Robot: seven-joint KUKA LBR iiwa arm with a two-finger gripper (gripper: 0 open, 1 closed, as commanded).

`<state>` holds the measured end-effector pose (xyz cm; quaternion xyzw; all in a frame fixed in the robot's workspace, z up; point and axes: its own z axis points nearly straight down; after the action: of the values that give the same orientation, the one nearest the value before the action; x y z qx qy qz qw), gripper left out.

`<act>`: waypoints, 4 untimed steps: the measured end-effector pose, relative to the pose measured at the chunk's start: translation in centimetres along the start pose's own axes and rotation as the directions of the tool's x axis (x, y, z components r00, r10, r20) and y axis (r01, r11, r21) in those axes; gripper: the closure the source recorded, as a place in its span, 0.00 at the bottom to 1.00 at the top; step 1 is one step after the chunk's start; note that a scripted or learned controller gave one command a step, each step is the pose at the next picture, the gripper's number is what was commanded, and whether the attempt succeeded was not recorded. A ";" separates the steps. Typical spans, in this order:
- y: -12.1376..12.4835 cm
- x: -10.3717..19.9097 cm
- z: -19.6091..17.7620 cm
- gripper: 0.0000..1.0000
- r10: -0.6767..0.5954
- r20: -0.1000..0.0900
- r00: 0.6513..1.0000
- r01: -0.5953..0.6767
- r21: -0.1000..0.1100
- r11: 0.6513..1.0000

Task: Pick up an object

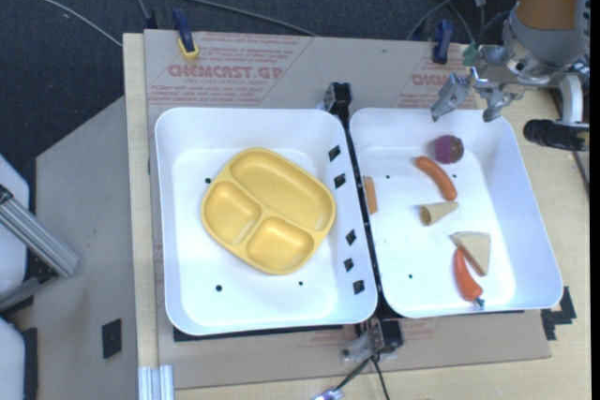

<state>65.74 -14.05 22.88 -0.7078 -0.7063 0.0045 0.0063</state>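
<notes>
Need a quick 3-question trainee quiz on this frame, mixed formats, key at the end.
1. True or false: the yellow divided plate lies in the left bin.
2. Which item lies nearest the pincer? A) purple ball B) carrot C) cone
3. Fill in: the open pincer hangs over the right bin's ____ rim.

Key: 1 true; 2 A; 3 far.
</notes>
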 end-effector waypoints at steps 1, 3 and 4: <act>0.2 0.0 -0.9 0.00 -0.002 0.002 1.000 0.003 -0.015 1.000; -0.5 -1.1 8.1 0.00 -0.001 0.001 1.000 0.001 -0.009 1.000; -0.6 -1.5 14.3 0.00 -0.002 0.001 1.000 0.002 -0.010 1.000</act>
<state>64.88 -15.52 8.61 -0.7072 -0.7070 0.0014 0.0022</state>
